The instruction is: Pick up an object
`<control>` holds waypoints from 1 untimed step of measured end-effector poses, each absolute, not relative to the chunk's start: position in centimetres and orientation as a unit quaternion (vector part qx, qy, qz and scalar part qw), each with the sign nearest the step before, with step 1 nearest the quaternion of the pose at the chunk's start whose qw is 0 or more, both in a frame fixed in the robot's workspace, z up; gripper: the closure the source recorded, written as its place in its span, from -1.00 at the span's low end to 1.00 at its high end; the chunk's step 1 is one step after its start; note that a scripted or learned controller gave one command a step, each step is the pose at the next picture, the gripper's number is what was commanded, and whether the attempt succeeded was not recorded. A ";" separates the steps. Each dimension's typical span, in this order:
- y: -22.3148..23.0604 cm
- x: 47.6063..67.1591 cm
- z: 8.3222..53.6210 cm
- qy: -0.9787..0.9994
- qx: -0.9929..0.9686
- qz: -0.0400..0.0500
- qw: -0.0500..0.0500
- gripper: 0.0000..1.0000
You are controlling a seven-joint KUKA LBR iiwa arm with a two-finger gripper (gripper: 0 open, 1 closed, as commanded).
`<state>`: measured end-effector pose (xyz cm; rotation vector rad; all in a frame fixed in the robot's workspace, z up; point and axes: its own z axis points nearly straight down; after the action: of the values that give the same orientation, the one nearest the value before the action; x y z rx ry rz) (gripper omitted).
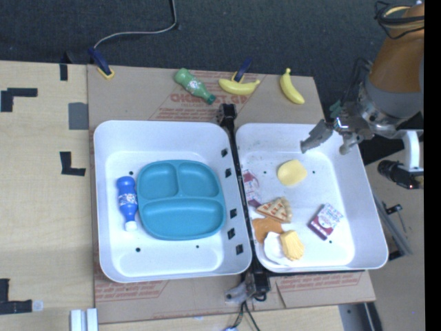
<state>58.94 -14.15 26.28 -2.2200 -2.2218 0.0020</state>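
My gripper (324,147) hangs over the far right part of the right bin (358,205), fingers spread open with nothing between them. Below and to its left in that bin lies a yellow lump (292,172). Nearer the front are a sandwich wedge (275,208), an orange piece (264,227), a yellow fries-like toy (292,245) on a small white dish (273,252), and a maroon packet (324,221). A small printed wrapper (249,183) lies by the bin's left wall.
The left bin (110,143) holds a blue divided plate (181,199) and a blue bottle (127,202). Behind the bins on the cardboard lie a green bottle (194,85) and two bananas (238,85) (291,87). A black divider (233,164) separates the bins.
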 end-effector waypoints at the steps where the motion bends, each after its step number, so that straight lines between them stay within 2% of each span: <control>1: -16.1 64.5 13.7 -0.707 -0.707 0.002 0.002 -1.00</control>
<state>64.50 -16.13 13.69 -2.2177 -2.2188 0.0063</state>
